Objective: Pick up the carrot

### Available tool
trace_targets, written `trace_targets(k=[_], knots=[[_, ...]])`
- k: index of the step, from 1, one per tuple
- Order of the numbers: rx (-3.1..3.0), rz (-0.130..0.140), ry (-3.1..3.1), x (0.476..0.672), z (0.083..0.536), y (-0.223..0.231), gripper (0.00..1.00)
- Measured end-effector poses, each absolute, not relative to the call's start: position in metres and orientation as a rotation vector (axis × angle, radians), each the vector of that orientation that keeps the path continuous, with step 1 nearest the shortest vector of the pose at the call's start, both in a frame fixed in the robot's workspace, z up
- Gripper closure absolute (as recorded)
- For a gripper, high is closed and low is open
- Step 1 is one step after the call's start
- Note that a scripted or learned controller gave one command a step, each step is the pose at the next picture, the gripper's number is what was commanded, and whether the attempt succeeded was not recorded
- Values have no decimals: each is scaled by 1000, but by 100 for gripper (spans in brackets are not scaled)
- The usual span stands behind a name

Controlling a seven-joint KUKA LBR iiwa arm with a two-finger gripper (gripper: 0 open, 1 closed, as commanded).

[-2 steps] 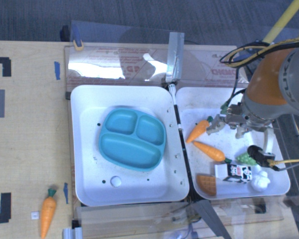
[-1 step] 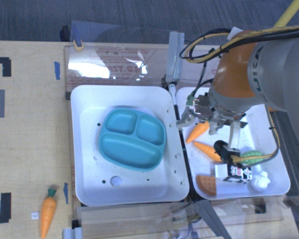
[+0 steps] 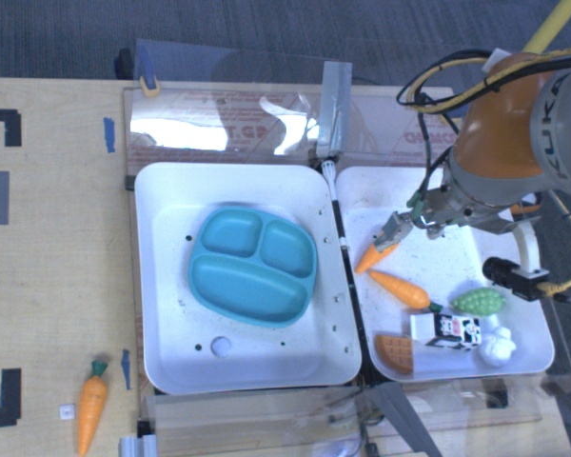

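Observation:
A carrot (image 3: pixel 401 289) with a green top lies on the floor of the right bin (image 3: pixel 528 355), pointing up-left. A smaller orange, pointed piece (image 3: pixel 372 257) sits just above it, by the bin's left wall. My gripper (image 3: pixel 394 232) reaches in from the right and slants down-left, with its tip right at the upper end of that small orange piece. Whether the piece is held or only lies under the tip is unclear. Another carrot (image 3: pixel 92 404) lies on the wooden bench outside the bins, at the lower left.
The left bin (image 3: pixel 162 198) holds a blue divided plate (image 3: pixel 254 266). In the right bin's front part lie a green knobbly item (image 3: pixel 480 302), a black-and-white box (image 3: pixel 446 329), a white object (image 3: pixel 500 347) and a brown waffle-like piece (image 3: pixel 395 352). Cables (image 3: pixel 436 84) hang over the arm.

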State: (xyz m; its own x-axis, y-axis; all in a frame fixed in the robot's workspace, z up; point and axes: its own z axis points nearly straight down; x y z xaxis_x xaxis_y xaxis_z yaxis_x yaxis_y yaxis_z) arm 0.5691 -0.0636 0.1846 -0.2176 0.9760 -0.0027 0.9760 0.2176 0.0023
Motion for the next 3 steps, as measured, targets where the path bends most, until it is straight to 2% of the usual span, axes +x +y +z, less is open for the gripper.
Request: trace_targets(k=[1, 2, 3], knots=[[1949, 4, 2457, 564, 88, -108, 0], [2077, 6, 2352, 529, 87, -100, 0], [2007, 6, 2411, 481, 87, -100, 0]])
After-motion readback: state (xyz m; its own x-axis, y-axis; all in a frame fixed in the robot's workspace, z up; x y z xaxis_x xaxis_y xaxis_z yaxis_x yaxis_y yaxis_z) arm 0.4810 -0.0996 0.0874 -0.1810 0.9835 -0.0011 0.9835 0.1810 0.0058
